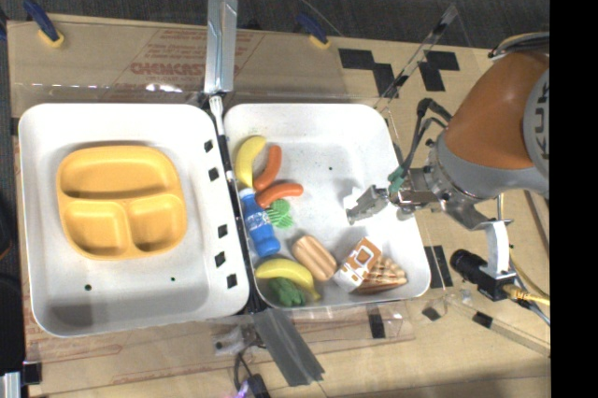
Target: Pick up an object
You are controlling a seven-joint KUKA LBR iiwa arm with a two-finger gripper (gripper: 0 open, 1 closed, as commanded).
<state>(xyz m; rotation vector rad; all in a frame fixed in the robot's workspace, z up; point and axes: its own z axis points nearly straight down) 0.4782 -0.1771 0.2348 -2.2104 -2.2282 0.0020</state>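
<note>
A: Any writing to read from the camera view?

B: Red print runs across the cardboard sheet [168, 50] under the bins, at about 11 o'clock, too faint to make out. A white letter on the arm's orange band [500, 120] is cut off at the frame edge. The blue bottle [259, 223] has a label, but it is too small to read.

A: What fills the right bin [374, 120]?

B: Toy food, crowded along its left wall and near edge. At the top, a yellow banana [248, 158] lies beside two orange sausages [273, 177]. Below them come the blue bottle and a green leafy piece [281, 217]. Then a hot dog [314, 257], a second banana [285, 272] over something green [290, 291], and a waffle-like wedge [372, 267] at 5 o'clock.

A: And the claw [366, 205]?

B: It sits low over the right bin's middle, at roughly 3 o'clock from the bottle. Nothing is between its fingers; how far they are spread I cannot tell. The waffle wedge lies just below it, the hot dog near.

A: Room to move?

B: The right bin's floor is bare toward 1 o'clock. The left bin [37, 228] carries a yellow divided tray [120, 198]. A metal bar [220, 41] stands at the seam between the bins at 12 o'clock, and blue clamps [43, 21] grip the table's far edge.
</note>
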